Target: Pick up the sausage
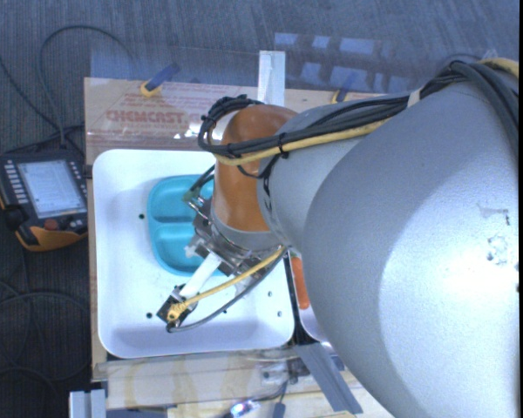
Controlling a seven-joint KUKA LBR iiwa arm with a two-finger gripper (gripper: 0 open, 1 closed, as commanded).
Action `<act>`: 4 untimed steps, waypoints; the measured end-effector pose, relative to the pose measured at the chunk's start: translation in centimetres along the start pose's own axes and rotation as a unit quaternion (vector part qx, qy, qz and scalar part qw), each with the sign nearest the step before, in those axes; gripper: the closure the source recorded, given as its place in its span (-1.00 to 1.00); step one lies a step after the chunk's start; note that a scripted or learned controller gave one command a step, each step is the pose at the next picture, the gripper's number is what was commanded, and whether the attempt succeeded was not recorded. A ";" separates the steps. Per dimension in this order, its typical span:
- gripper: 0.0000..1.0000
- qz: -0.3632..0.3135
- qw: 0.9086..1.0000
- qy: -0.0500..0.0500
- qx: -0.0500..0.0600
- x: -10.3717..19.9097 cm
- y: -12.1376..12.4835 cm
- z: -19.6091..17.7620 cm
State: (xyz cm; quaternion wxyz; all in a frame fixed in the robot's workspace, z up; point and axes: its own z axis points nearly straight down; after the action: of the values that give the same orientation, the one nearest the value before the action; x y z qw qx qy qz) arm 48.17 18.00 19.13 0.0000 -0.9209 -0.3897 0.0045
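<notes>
The bin (122,268) is plain white; the dish (167,233) in it is bright turquoise blue. The arm (401,233) is smooth grey with an orange band (240,181). The worktop (148,116) is pale tan with faded red lettering, the floor (375,7) dark grey, finely ribbed.

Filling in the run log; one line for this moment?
arm: over left bin | blue dish: beneath wrist | sausage: likely orange-red piece just right of that bin, mostly hidden

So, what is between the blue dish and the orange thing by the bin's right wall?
The robot's wrist hangs over that stretch, in the camera view.
</notes>
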 end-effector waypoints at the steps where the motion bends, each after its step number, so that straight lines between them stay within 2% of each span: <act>1: -1.00 -0.085 0.996 0.006 -0.003 4.2 -2.9 10.2; 2: -1.00 0.029 1.000 0.001 -0.001 0.7 -0.5 3.4; 3: -1.00 -0.118 0.993 0.001 -0.002 4.8 4.5 -12.4; 4: 1.00 -0.118 0.993 -0.002 -0.002 4.8 4.5 -13.1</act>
State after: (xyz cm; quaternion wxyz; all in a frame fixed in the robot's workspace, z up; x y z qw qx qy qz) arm 54.82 18.39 32.20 -0.0024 -0.8683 -0.4960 0.0058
